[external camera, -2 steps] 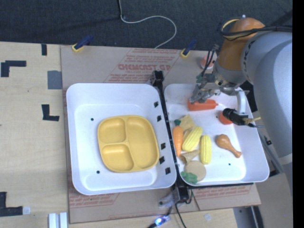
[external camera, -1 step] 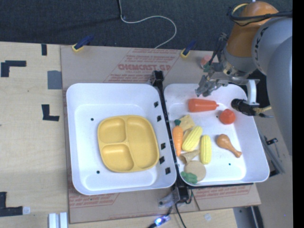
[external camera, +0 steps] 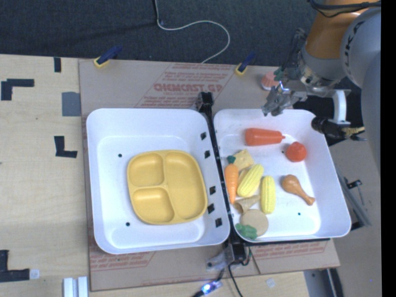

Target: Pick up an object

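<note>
The right bin holds toy food: a red-orange sausage, a red tomato, a chicken drumstick, a carrot, two corn cobs, a round tan biscuit and a green piece. My gripper hangs over the bin's back edge, above and just behind the sausage. Nothing is between its fingers. A yellow divided plate lies in the left bin.
The two bins sit side by side on a cardboard sheet, joined by black clips. A white cable loops across the dark floor behind. The arm reaches in from the upper right.
</note>
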Tool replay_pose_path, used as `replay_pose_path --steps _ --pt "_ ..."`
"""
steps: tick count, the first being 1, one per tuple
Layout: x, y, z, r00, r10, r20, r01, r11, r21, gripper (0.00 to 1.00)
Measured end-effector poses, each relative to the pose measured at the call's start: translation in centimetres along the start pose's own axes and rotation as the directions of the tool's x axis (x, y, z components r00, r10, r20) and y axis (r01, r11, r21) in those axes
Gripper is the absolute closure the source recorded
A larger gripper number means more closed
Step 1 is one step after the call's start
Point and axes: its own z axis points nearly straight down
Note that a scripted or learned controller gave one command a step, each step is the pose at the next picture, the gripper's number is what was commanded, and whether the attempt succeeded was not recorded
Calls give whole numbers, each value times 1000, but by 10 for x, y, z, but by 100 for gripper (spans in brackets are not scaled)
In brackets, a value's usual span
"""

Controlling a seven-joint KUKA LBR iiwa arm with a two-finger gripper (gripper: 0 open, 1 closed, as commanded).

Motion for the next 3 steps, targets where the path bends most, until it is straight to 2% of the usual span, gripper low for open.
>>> replay_pose_path --steps 2,3 --pt "77 -64 12 1000 -2 -1 2 1000 7 100" --pt "94 -78 12 1000 -1 -1 1 1000 7 100"
